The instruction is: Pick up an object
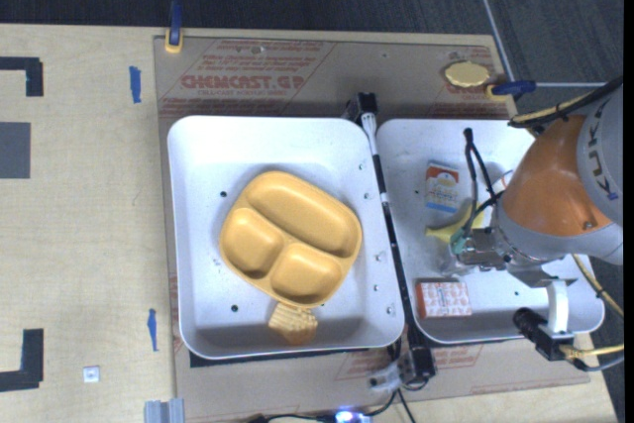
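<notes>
Two shallow white bins sit side by side on the bench. The left bin (193,213) holds a yellow three-compartment tray (289,235) lying tilted near its middle, and a tan waffle-textured piece (293,321) pokes out from under the tray's edge at about 6 o'clock, close to the bin's near wall. The right bin (406,163) carries several small things: a small white carton with red and blue print (443,185) lies toward 12 o'clock of the bin's centre, a yellow banana-like object (448,228) lies just below it at roughly the centre, and a flat red-and-white packet (443,298) rests toward 6 o'clock near the front wall. The arm (560,198) reaches in from 3 o'clock, its orange band bulking over the right half of this bin, with black cables looping beside it. The gripper (470,248) hangs low over the bin just at 4 o'clock of the yellow banana-like object — whether it is spread or closed cannot be told, and nothing is seen to be gripped — while the packet sits just at 7 o'clock of it
</notes>
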`<action>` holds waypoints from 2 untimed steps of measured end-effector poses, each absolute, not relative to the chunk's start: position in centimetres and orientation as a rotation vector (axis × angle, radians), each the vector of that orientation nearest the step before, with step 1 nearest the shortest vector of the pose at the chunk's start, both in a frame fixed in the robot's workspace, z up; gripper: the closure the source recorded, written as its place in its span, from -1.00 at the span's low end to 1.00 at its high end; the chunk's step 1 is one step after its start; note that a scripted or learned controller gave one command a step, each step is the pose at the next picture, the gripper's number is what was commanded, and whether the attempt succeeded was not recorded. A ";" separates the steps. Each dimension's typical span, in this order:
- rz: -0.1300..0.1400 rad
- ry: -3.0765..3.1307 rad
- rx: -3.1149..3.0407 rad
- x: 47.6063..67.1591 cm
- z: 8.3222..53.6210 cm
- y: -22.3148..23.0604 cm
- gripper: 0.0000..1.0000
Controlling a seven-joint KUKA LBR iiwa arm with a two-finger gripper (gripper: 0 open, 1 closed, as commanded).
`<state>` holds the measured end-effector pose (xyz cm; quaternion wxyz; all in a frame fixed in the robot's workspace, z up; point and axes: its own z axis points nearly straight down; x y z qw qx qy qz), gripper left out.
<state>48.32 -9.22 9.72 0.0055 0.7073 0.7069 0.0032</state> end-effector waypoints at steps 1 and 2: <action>0.003 2.222 2.220 48.0 18.5 1.4 1.00; 0.000 2.220 2.220 48.0 18.5 -6.0 1.00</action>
